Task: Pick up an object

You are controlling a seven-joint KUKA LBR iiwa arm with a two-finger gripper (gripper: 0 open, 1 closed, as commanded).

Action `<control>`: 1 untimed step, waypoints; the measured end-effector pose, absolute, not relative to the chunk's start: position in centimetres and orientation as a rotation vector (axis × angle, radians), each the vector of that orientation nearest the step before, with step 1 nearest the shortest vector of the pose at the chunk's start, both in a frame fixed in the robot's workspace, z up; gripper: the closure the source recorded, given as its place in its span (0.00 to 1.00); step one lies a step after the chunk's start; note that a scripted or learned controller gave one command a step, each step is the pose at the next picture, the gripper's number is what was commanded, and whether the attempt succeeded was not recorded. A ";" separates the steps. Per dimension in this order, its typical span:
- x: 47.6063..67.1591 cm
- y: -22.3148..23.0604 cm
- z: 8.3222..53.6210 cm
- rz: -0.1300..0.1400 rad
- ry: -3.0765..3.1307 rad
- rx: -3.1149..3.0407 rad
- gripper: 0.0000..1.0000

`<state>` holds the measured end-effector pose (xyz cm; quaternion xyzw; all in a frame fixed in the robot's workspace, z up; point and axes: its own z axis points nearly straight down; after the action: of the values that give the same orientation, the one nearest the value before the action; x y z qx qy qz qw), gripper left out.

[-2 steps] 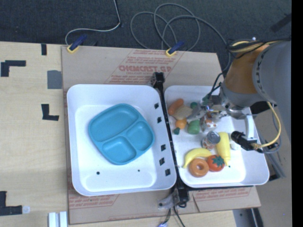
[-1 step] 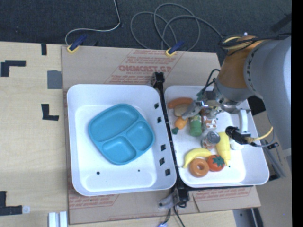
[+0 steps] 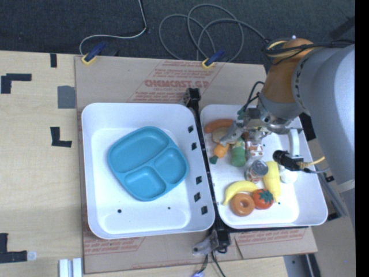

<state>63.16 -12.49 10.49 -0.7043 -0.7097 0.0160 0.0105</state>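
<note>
Toys of the kitchen sort are what this job is about, any one of them. Starting at the left, the left bin (image 3: pixel 95 172) holds a blue divided plate (image 3: pixel 149 162) lying flat in its middle, well apart from everything else; being broad and low, it looks a poor thing for two fingers to take.

Across the divider, the right bin (image 3: pixel 308 209) carries the small pieces heaped together. At its far left lies an orange bread-like piece (image 3: pixel 218 124), nearer is a small orange piece (image 3: pixel 221 150), and just beside that a green piece (image 3: pixel 238 154). Toward the near edge a yellow banana (image 3: pixel 237 188) curls around a brown doughnut (image 3: pixel 242 204), which touches a red tomato (image 3: pixel 264 198). A second yellow piece (image 3: pixel 272 179) stands just right of a small grey can (image 3: pixel 256 169).

The pincer (image 3: pixel 245 133) hangs low over the far part of this bin, the grey arm coming in from the right. The green and small orange pieces lie right under and beside it, so I judge it is going for one there. Whether its jaws are spread or closed, I cannot tell; nothing is plainly held.
</note>
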 end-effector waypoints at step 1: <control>63.3 -12.5 10.4 0.055 -2.213 -2.195 0.00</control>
<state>63.33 -12.49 10.43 -0.7041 -0.7097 0.0176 0.0120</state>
